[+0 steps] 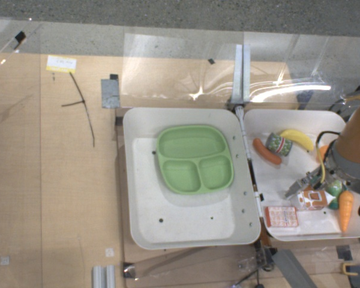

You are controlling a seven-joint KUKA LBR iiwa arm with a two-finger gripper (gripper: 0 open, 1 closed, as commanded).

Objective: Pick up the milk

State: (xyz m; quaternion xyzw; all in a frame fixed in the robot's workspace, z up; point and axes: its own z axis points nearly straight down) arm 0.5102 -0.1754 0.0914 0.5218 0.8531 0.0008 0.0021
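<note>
- Camera view from above: two shallow white plastic bins sit side by side on the wooden bench, the left bin and the right bin.
- One grey arm with an orange band reaches over the right bin's right side.
- One pale green round plate with three compartments lies flat in the left bin, nothing in its compartments.
- The right bin holds seven loose things that I can count, one of each.
- One flat pink-and-white box lies near the front wall.
- One yellow banana and one red sausage lie toward the back, with one green can between them.
- One orange carrot lies at the right.
- The milk, one small white-and-orange carton, lies near the front right, just beside the gripper; whether the gripper is open or closed cannot be told.
- One small green round thing sits partly hidden under the arm.
</note>
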